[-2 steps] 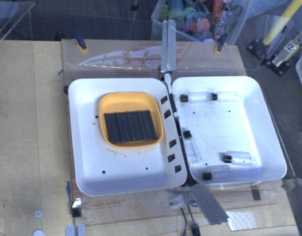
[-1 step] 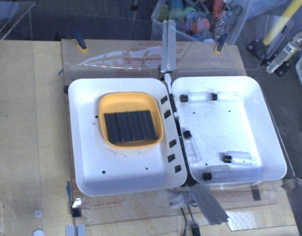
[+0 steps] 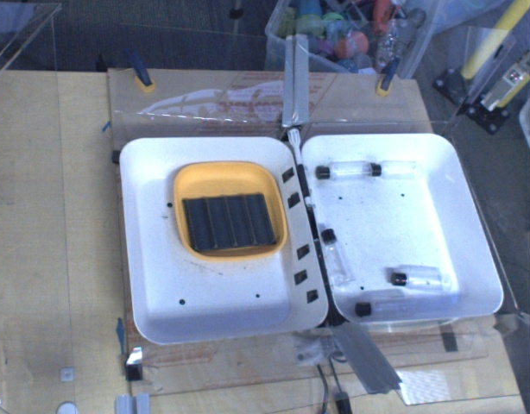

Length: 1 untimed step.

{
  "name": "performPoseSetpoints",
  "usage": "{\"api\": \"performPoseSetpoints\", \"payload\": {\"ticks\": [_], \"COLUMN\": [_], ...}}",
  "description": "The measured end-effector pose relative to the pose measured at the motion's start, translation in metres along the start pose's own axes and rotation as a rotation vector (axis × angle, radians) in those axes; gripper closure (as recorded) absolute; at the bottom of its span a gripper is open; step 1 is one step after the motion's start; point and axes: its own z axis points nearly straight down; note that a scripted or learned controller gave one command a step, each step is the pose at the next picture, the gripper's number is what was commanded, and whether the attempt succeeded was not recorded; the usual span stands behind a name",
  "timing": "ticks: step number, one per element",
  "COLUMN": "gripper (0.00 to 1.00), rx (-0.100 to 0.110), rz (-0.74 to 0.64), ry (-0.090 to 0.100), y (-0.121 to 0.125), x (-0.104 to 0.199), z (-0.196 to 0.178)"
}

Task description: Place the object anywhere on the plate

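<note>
A yellow, rounded-square plate point(image 3: 223, 173) lies in the left white bin point(image 3: 148, 257), toward its back. On the plate rests a dark grey ridged rectangular object point(image 3: 229, 222), flat and slightly skewed, covering most of the plate's middle and front.
The right white bin point(image 3: 455, 231) holds several clear tubes with black caps: one at the back point(image 3: 347, 170), one at the front right point(image 3: 416, 277), one by the divider point(image 3: 332, 253). A clear box of colourful toys point(image 3: 351, 15) stands behind the bins.
</note>
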Motion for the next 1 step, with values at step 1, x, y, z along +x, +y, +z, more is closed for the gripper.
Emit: {"api": "performPoseSetpoints", "payload": {"ticks": [1], "gripper": [0.0], "rx": [0.0], "rz": [0.0], "ry": [0.0], "y": [-0.0002], "x": [-0.0001], "z": [0.0]}}
